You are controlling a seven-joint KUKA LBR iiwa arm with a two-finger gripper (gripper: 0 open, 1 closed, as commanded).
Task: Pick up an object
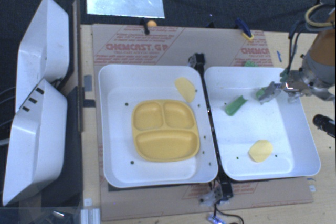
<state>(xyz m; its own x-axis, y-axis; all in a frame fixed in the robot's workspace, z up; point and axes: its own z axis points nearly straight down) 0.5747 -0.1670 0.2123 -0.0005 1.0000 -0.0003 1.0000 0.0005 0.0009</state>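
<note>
One green block [235, 105] lies at eight o'clock from the gripper [266, 93]; finger state unclear, so descend squarely over it

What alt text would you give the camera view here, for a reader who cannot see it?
The grey arm's gripper hovers over the right bin, near a green object; a pale yellow piece lies nearer the front. The left bin holds a yellow divided plate and another pale yellow piece behind it.
</note>
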